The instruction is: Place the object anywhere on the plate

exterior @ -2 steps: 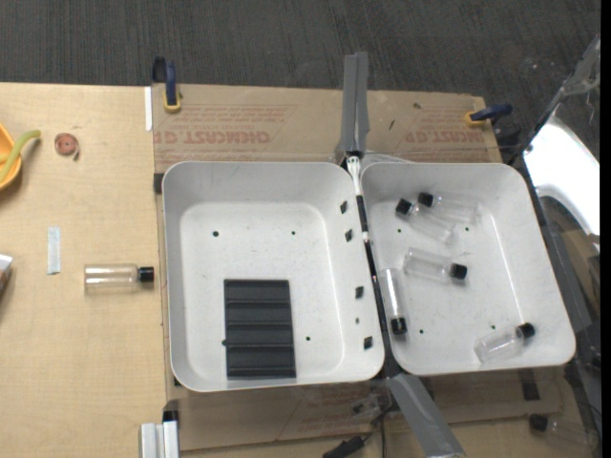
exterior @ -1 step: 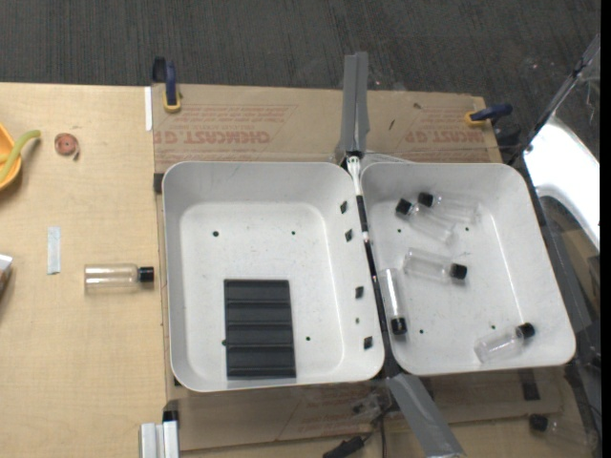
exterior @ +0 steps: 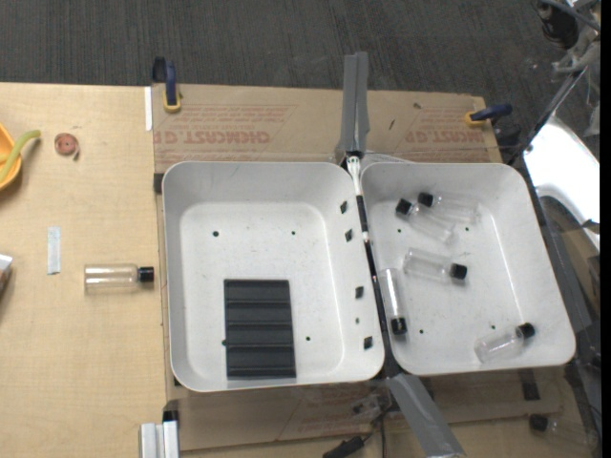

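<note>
A dark grey ribbed plate (exterior: pixel 258 329) lies flat in the left bin (exterior: pixel 191 208), near its front wall. Several clear vials with black caps lie on their sides in the right bin (exterior: pixel 535 218). One vial (exterior: pixel 441 211) is at the back, one (exterior: pixel 431 266) in the middle, one (exterior: pixel 391 299) runs along the left wall, and one (exterior: pixel 500 344) rests at the front right. Nothing rests on the plate.
Another clear vial (exterior: pixel 115 276) lies on the wooden bench left of the bins. An orange item (exterior: pixel 8 160) and a small brown disc (exterior: pixel 65 144) sit at the far left. Clamps (exterior: pixel 164 82) hold the cardboard behind the bins. White machine parts (exterior: pixel 568 175) stand at the right.
</note>
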Available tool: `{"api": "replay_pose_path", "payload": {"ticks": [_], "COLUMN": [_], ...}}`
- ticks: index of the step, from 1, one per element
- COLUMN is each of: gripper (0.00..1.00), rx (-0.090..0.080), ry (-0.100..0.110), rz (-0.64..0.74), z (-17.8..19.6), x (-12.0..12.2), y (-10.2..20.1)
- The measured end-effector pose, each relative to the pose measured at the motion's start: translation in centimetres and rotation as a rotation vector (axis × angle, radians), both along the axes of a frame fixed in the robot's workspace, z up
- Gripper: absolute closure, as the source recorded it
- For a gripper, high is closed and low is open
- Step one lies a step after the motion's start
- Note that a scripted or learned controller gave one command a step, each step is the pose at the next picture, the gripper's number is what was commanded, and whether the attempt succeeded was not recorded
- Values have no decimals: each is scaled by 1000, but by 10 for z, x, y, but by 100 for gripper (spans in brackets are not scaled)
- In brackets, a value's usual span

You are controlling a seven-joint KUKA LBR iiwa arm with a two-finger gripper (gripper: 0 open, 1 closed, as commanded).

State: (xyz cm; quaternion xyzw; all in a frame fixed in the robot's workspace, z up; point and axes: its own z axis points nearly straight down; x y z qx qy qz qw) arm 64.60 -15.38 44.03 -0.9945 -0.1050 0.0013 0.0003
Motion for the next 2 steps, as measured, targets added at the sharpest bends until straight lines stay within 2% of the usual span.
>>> {"api": "replay_pose_path", "payload": {"ticks": [1,2], "gripper": [0,0], "rx": [0,-1], "ry": [4,3], "rz": [27,-3], "z": [0,-1], "x": [-93,-23], "y": [-48,-68]}}
